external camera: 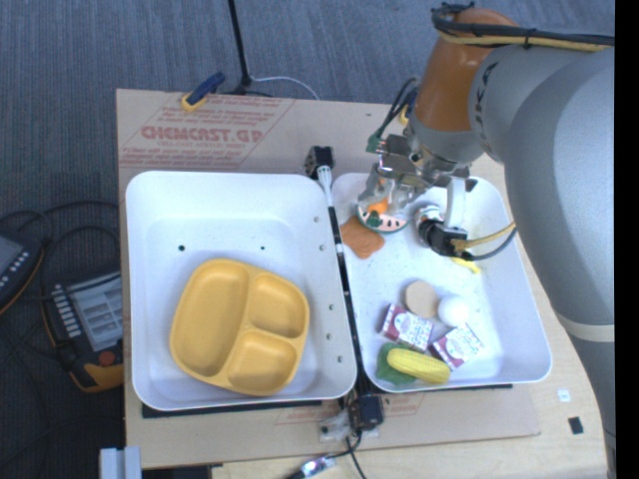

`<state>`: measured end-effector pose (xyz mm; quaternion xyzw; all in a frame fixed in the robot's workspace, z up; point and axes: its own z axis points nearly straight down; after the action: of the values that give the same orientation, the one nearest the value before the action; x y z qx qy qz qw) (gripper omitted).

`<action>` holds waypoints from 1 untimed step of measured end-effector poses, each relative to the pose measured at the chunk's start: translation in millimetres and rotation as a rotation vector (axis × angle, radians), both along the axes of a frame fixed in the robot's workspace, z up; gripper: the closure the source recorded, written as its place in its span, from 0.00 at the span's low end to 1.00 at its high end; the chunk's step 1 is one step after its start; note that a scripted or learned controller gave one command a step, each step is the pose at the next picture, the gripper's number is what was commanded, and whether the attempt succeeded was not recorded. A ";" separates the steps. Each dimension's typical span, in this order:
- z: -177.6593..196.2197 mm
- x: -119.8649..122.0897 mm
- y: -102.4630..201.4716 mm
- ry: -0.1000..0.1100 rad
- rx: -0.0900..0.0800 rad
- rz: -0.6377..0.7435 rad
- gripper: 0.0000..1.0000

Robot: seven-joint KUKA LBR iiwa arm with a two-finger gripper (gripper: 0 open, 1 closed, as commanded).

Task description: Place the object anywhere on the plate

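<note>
Altogether one yellow plate (pixel 240 325) in the left bin (pixel 150 208), seven-odd toy foods (pixel 431 329) right, end effector (pixel 384 206) grip indiscernible.

Claw (pixel 384 200) fingers' state unclear, small item (pixel 376 216) beneath partly hidden.

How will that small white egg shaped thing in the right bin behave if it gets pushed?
The smooth, rounded white egg-shaped object would probably roll rather than slide. It looks glossy, so likely slippery to pinch. The round tan disc and a pink-and-white packet lie close by and might stop it early.
</note>
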<state>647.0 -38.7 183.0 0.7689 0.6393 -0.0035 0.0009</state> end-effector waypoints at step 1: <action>71.8 18.8 132.8 -0.007 0.009 -0.088 1.00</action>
<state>665.8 94.1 254.8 0.7962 0.6051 0.0023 -0.0005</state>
